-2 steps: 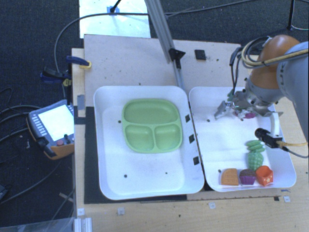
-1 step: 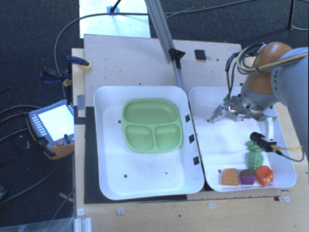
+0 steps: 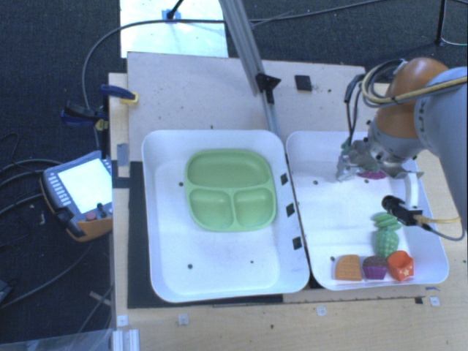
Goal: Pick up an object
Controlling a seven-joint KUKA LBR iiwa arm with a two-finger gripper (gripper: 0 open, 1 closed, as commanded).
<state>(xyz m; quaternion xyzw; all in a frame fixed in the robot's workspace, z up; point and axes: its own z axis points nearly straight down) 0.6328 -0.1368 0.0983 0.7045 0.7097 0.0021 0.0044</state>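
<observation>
The scene is viewed from one fixed camera mounted above the bench [image 3: 219,79], looking down at a slant from a moderate height. Both bins are taken in whole: the right bin [image 3: 329,218] directly beneath the gripper [image 3: 349,168], the left bin [image 3: 164,218] well to the gripper's left. Dark floor is seen beyond the bench, above and left of the gripper.

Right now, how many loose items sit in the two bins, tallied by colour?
Green: 2, the divided plate and the pineapple-like toy
Orange: 1, the bread-like piece
Purple: 1
Red-orange: 1
Magenta: 1, partly hidden under the gripper
Total: 6
</observation>
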